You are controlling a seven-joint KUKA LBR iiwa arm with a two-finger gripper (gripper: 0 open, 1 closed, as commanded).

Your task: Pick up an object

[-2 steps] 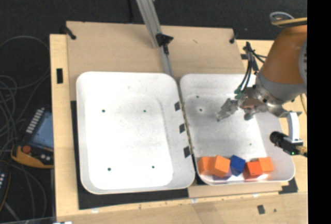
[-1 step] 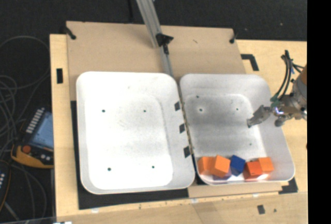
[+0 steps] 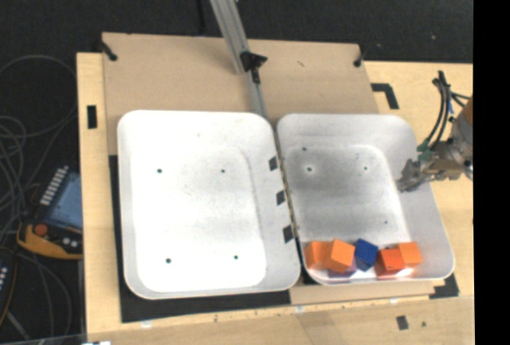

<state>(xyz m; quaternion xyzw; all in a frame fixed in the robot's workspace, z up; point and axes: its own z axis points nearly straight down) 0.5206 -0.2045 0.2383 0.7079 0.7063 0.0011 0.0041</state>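
Observation:
Several small blocks lie along the near edge of the right bin point(image 3: 414, 200): an orange block point(image 3: 331, 254) at the left, a blue block point(image 3: 365, 252) in the middle, and an orange-red block point(image 3: 397, 257) at the right. My gripper point(image 3: 412, 174) sits at the bin's right rim, well above and apart from the blocks. It is small and dark against the rim.
The left bin point(image 3: 195, 200) lies beside the right one, joined by dark clips at the seam. A grey metal bar point(image 3: 227, 17) slants down from the top toward the bins' junction. Cables and a handheld pendant point(image 3: 56, 216) lie off the bench at left.

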